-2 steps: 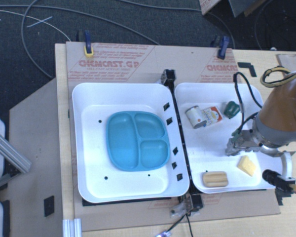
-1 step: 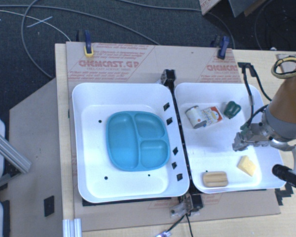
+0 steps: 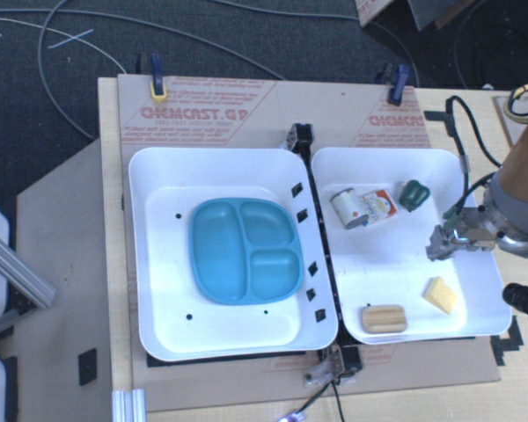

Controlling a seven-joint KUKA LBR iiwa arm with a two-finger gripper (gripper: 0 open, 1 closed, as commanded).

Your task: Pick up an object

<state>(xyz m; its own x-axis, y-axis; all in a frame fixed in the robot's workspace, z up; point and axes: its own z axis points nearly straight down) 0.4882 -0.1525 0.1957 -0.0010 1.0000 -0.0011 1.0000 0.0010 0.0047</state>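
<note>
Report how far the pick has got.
Done: the claw is over the right bin, near its right side. In hand: nothing shows in it. Left: every object lies loose, namely the can, green piece, yellow wedge and tan block. The wedge lies nearest.

White bins [image 3: 158,178]; blue plate [image 3: 245,251]; silver can [image 3: 362,207], red-and-white label; green lump [image 3: 414,195]; yellow wedge [image 3: 440,295]; tan block [image 3: 383,318].

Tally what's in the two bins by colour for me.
Blue: 1, the divided plate in the left bin
Green: 1, a small object
Silver with red and white label: 1, a can
Yellow: 1, a wedge
Tan: 1, a block
Total: 5
</note>
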